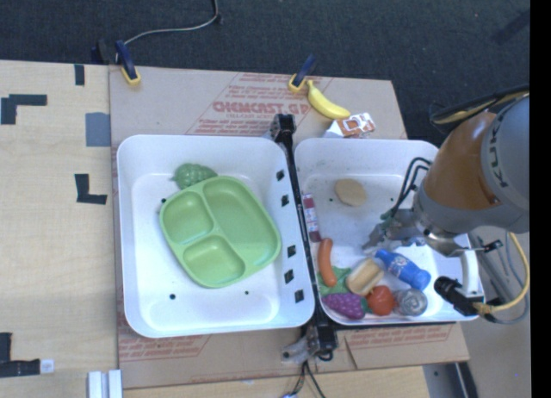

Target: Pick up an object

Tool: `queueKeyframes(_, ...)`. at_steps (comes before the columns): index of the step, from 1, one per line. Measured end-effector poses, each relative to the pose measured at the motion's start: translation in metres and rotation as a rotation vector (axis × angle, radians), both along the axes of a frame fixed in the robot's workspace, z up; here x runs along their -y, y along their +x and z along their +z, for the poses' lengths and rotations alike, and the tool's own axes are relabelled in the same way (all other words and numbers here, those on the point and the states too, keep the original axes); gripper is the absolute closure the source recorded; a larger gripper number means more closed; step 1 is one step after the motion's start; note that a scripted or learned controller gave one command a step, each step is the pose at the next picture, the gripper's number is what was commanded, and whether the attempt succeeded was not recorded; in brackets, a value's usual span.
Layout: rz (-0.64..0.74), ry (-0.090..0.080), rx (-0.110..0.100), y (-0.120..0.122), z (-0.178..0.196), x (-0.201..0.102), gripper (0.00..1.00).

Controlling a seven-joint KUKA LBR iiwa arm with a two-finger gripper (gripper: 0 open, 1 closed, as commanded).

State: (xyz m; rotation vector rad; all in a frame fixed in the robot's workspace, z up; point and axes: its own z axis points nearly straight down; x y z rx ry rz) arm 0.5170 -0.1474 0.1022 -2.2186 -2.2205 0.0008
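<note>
Down in the right shallow white bin (344,164), the grey arm's gripper (386,231) hangs just above a blue plastic bottle (402,268); whether its fingers are open or closed, I cannot tell. Beside the bottle lies a red plastic tomato (380,301).

A big brown cardboard sheet (250,108) with red letters under the bins in the middle, a black cable (185,21) curling across the dark floor at the top, black tape marks (86,188) on the pale wood at the left
</note>
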Motion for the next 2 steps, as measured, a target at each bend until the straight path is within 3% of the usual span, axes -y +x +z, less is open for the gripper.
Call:
queueKeyframes(1,-0.001,-0.002,0.002,-0.013,0.071,0.017,1.00)
queueKeyframes(2,0.001,-0.001,0.001,0.045,0.082,-0.062,1.00)
